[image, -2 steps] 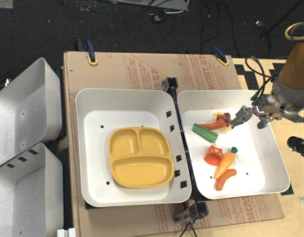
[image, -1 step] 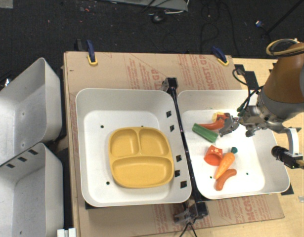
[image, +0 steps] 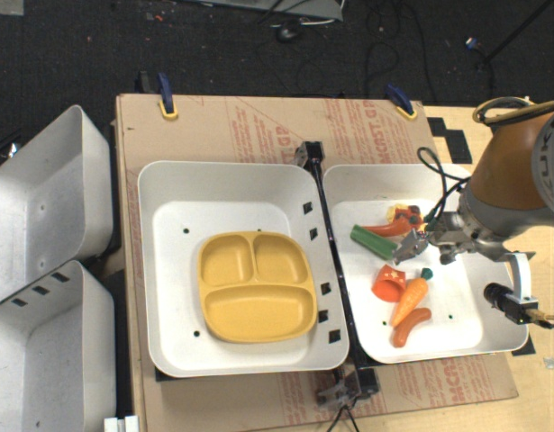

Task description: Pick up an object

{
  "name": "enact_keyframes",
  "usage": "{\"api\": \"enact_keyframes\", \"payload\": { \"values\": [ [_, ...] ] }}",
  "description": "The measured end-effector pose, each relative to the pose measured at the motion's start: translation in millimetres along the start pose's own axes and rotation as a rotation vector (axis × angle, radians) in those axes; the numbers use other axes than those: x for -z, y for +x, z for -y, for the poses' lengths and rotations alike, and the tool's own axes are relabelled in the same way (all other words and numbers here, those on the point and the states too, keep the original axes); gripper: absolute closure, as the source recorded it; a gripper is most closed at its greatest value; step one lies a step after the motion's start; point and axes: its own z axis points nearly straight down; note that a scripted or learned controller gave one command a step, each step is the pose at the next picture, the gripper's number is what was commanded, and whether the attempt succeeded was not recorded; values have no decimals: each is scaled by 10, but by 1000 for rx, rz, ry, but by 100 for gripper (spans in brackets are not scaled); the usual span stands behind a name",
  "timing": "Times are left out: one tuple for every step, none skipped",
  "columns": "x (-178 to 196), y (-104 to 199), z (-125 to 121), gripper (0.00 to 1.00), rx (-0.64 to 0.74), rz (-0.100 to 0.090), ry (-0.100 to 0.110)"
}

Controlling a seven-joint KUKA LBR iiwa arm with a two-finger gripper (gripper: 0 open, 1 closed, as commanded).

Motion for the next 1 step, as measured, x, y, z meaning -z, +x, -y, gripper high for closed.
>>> {"api": "enact_keyframes", "payload": {
  "values": [
    [115, 0, -7, 100, 0, 1, -4]
  ]
}}
